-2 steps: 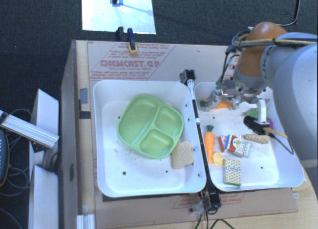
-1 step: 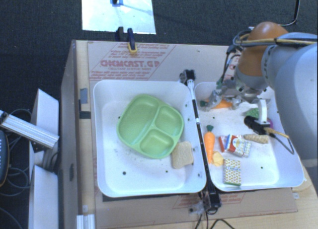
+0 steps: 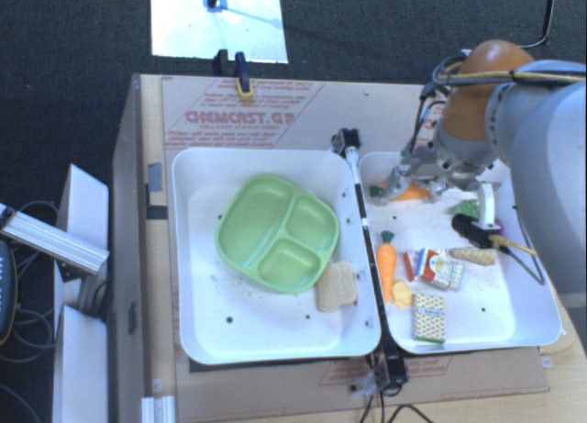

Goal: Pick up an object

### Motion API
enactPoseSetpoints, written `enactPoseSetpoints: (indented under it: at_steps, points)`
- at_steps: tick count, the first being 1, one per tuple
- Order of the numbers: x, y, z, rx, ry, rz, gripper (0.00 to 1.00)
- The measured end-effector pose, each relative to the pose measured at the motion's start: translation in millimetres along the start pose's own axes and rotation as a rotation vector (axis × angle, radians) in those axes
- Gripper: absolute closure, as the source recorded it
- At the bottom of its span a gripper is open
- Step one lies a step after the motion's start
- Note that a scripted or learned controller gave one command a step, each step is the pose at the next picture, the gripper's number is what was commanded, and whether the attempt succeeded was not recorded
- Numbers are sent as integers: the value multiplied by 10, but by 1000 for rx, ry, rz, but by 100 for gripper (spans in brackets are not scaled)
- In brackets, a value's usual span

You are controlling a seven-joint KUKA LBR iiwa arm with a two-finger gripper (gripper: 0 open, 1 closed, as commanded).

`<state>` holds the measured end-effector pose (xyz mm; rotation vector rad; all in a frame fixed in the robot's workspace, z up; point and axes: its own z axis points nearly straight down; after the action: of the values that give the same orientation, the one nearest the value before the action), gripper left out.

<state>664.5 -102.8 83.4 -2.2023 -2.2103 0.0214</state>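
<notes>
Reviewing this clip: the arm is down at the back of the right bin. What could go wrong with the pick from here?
1. The gripper sits low by the back-left corner of the right bin, over an orange item; it might scrape the wall or the divider.
2. The toys lie close together: carrot, red-and-white box, patterned block. A sweep could knock neighbours instead of picking one.

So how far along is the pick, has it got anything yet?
Nothing looks picked yet. The gripper is low at the back of the right bin, beside an orange item; whether that is gripped is unclear. The carrot, carton and cracker lie on the floor. Grasp and lift remain.
</notes>
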Motion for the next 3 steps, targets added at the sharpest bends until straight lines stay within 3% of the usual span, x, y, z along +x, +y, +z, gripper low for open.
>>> enactPoseSetpoints:
  at_steps: [3]
  points:
    - [-35, 0, 5, 0, 1, -2, 0]
